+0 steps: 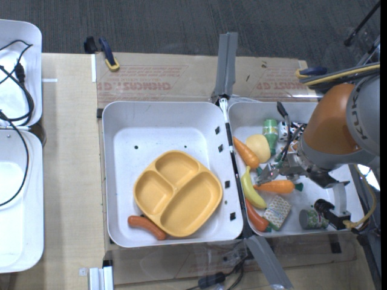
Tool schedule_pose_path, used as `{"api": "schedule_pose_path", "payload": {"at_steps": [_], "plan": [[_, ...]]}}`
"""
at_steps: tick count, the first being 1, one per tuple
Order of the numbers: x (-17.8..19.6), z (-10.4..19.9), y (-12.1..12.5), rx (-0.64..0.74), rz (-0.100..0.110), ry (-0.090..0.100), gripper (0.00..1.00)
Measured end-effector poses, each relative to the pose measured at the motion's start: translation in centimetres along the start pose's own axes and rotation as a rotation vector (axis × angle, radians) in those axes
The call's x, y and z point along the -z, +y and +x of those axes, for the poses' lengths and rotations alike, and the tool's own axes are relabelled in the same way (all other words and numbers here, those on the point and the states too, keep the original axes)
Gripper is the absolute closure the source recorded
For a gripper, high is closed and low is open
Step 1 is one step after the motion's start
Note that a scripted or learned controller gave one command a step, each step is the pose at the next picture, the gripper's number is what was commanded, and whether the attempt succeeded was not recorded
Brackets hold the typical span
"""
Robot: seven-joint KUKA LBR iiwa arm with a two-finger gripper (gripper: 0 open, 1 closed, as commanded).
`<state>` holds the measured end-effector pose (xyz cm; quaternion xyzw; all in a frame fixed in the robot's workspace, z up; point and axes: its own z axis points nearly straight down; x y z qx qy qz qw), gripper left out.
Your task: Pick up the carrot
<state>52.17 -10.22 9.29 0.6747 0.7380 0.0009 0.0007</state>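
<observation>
An orange carrot (276, 186) lies crosswise in the right bin (338, 189), between the banana (251, 190) and the arm. My gripper (269, 173) hangs right over its left half, very close to it or touching it. The arm's orange band and grey wrist cover the bin space to the right of it. A second orange carrot-like piece (244, 151) lies slanted by the divider wall, up and left of the gripper.
Right bin also holds a pale yellow round fruit (259, 146), an upright green can (269, 129), a red-orange pepper-like piece (256, 217), a speckled sponge (277, 210) and a green can lying down (312, 219). Left bin (121, 162) holds a yellow divided plate (177, 192) and a sausage (147, 226).
</observation>
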Motion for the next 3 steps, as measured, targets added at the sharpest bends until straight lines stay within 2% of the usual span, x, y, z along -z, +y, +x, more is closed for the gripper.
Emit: {"api": "schedule_pose_path", "payload": {"at_steps": [1,2,3], "plan": [[-0.1,-5.6,-3.3,-0.039,0.002,0.0,0.0],[1.0,-5.8,-3.1,-0.042,-0.005,-0.003,1.0],[9.7,5.8,-0.9,-0.197,0.005,-0.001,1.0]]}}
